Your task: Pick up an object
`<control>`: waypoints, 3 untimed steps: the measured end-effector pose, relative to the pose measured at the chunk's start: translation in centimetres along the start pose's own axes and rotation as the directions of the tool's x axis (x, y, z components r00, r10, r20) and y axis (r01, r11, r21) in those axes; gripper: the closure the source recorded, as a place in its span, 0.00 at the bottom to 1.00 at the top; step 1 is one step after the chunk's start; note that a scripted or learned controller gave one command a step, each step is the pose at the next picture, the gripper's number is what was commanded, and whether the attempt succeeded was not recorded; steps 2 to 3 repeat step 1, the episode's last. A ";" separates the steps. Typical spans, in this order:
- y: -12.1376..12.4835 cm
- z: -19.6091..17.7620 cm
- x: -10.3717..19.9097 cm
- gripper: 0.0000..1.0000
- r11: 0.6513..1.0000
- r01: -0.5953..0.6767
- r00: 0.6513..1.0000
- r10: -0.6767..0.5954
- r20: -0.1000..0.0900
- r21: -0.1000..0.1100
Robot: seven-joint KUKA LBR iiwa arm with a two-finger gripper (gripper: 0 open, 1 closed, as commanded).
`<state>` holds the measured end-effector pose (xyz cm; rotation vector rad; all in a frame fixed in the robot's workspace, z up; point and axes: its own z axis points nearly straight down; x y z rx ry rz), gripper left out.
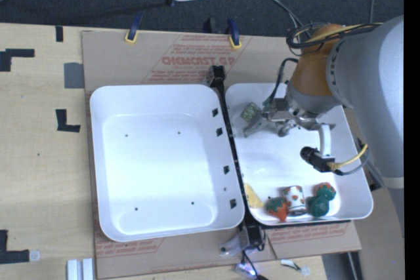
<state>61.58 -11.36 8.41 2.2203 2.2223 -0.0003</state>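
Camera view: arm reaches in from the right, over the right bin [354,206]. Claw [257,121] sits low near that bin's upper left corner, fingers pointing toward the divider between the bins. A small green object [250,112] lies right at the claw's tip, touching or nearly so. Cannot tell whether it sits between the fingers or just beside them, nor how wide the claw stands.

Well below the claw, along the bin's near wall, a cluster: yellow piece [252,195], orange-red toy [277,206], small white cup-like thing [294,199], green toy [320,200]. They crowd together, likely slid against the wall.

Left of the claw, past the divider, the left bin [105,141].

Judgement: green object is the target; being isolated, it is easier to approach than the cluster.
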 end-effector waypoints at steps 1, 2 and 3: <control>3.0 -0.1 1.2 0.00 1.000 0.001 1.000 -0.001 0.000 -0.001; 3.0 -0.1 1.2 0.00 1.000 0.001 1.000 -0.001 0.000 -0.001; 3.0 -0.1 1.2 0.00 1.000 0.001 1.000 -0.001 0.000 -0.001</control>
